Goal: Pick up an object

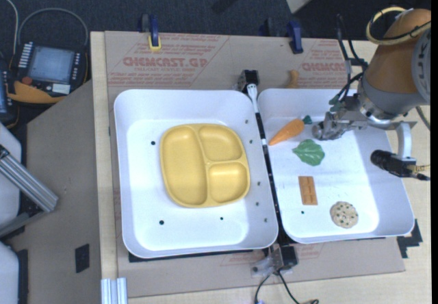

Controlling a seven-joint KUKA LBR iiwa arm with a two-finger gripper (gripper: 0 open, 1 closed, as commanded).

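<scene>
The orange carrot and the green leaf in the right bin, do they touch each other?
Apart. The camera view shows white bin floor between the orange carrot and the green leaf.

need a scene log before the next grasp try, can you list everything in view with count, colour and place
bins: 2, white, side by side on the bench
divided plate: 1, yellow, three compartments, middle of the left bin
carrot: 1, orange with a green tip, upper left of the right bin
leaf: 1, green, right bin, just below the carrot
wafer bar: 1, orange-brown, right bin, below the leaf
cookie: 1, tan with dark chips, lower part of the right bin
clamps: 2, blue, far edge of the bench
handheld console: 1, dark with a screen, on the floor at left
arm: 1, grey with an orange band, reaching in from the right
gripper: 1, metallic grey, over the right bin beside the carrot's green tip
</scene>
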